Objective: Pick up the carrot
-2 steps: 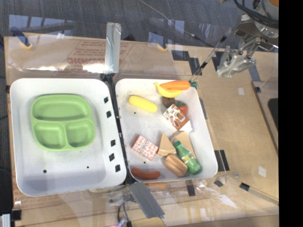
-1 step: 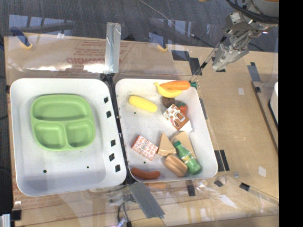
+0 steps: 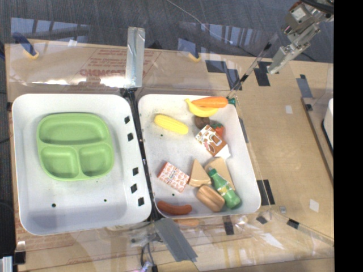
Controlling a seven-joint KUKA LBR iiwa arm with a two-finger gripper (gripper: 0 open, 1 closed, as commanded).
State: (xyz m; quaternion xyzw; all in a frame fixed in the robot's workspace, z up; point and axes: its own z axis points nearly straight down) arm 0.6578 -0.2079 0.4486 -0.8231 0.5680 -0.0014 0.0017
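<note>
Gripper at 1 o'clock, off the right bin; can't tell its state. Carrot lies atop banana.

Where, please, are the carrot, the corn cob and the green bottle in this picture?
carrot (image 3: pixel 211 101), camera view, on the middle of its orange body.
corn cob (image 3: pixel 171 124), camera view, on the middle of the yellow cob.
green bottle (image 3: pixel 225 190), camera view, on its body below the neck.
</note>
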